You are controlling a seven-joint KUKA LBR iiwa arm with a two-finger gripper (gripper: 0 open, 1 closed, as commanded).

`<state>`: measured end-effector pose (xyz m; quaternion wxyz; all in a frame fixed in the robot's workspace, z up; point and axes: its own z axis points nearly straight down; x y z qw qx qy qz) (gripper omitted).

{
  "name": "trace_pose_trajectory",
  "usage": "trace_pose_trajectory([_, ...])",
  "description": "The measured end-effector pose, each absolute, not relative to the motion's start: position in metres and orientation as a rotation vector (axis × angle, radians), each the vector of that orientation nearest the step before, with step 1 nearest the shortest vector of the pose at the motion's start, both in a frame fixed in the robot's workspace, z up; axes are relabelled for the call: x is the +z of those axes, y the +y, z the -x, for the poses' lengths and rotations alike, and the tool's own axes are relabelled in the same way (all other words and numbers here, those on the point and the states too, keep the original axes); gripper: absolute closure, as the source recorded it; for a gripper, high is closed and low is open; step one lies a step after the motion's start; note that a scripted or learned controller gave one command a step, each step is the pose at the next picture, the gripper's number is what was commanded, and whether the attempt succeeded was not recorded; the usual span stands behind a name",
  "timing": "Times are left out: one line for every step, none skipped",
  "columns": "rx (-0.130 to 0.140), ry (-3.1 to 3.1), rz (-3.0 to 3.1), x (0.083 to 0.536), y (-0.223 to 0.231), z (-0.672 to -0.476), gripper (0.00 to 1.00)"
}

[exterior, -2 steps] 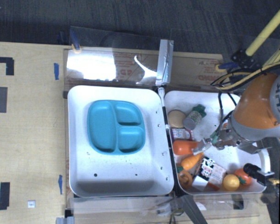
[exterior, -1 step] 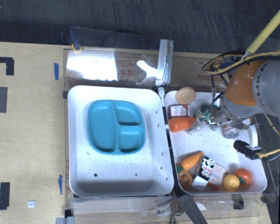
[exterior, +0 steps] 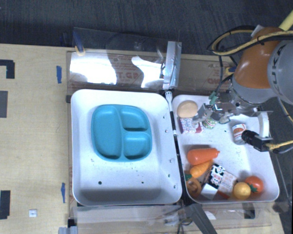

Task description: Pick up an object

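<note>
My gripper (exterior: pixel 207 115) hangs low over the far part of the right bin (exterior: pixel 265 164), coming in from the right under the orange band of the arm (exterior: pixel 254 65). Right below it lies a small green-and-white item (exterior: pixel 210 124), partly hidden by the gripper. A tan bun (exterior: pixel 187 109) and a small red-and-white carton (exterior: pixel 189 125) lie just to its left. A red-and-white can (exterior: pixel 238 132) rests to its right. Nothing can be seen held.
Nearer in the right bin lie a carrot (exterior: pixel 202 155), a cow-patterned carton (exterior: pixel 217 177), a lemon (exterior: pixel 242 190) and a tomato (exterior: pixel 255 183). The left bin (exterior: pixel 82 174) holds a blue divided plate (exterior: pixel 121 132). Cables (exterior: pixel 231 38) loop above the arm.
</note>
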<state>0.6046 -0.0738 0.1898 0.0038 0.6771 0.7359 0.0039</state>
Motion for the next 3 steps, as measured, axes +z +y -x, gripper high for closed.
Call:
trace_pose_trajectory([0.032,2.388,-1.980,0.132,-0.101,-0.650,0.00])
trace_pose_trajectory([0.005,2.407,-2.012,0.106,-0.112,-0.642,0.00])
trace_pose_trajectory([0.000,2.532,-1.846,0.121,-0.186,-0.667,0.00])
